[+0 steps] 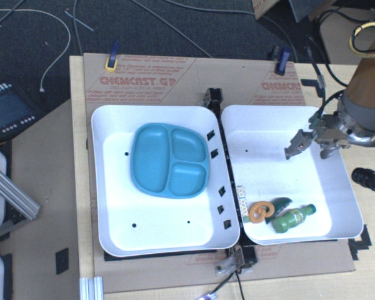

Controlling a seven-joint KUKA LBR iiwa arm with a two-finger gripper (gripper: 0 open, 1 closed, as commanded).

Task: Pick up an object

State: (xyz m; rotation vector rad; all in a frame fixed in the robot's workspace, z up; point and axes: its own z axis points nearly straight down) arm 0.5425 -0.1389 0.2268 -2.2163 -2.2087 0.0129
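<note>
In the right bin (269, 167), near its front edge, lie a green bottle (294, 217), a dark green piece (280, 203) and a tan ring (259, 212), all close together. My gripper (309, 145) hangs over the right bin's far right part, well above and behind those objects. Its fingers are spread apart with nothing between them. The grey arm with its orange band reaches in from the right.
A blue divided plate (170, 160) lies in the left bin (112, 186). A black divider with clips runs between the two bins. Cardboard covers the bench, with blue clamps at its far edge. Cables lie on the dark floor behind.
</note>
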